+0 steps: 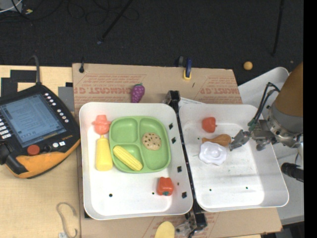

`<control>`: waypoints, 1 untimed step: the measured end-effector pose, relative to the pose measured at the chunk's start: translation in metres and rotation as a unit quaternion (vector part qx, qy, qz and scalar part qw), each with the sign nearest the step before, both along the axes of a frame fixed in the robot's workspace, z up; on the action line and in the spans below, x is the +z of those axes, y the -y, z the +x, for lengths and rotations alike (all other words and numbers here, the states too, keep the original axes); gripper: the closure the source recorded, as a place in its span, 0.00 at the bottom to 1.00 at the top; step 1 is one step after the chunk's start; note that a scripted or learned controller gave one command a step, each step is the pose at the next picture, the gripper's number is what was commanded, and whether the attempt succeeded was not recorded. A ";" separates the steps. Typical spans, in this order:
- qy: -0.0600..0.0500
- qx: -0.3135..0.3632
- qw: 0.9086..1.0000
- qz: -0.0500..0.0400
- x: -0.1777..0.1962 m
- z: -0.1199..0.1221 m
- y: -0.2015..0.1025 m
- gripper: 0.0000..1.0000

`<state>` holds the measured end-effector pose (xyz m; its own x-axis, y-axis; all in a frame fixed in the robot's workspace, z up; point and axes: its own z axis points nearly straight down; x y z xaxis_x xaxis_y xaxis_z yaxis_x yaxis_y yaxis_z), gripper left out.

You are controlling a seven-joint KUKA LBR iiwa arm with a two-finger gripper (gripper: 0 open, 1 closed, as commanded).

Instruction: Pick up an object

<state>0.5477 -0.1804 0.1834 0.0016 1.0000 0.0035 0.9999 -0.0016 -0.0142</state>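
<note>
You see a tan drumstick [218, 140] in the right bin [270, 192], long axis left-right, thick end toward the gripper [241, 139], whose opening you cannot tell.

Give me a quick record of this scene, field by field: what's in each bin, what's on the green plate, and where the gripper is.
left bin: green divided plate, yellow bottle, pink toy, red pepper
plate contents: cookie, corn cob
right bin: red tomato, drumstick, white fried egg
gripper: low in right bin, beside drumstick, nothing seen between fingers
</note>
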 end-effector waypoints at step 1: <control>0.007 0.001 1.000 -0.001 0.007 0.003 0.000 0.00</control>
<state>0.5508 -0.1809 0.1901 -0.0001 1.0000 0.0006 1.0000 0.0001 -0.0011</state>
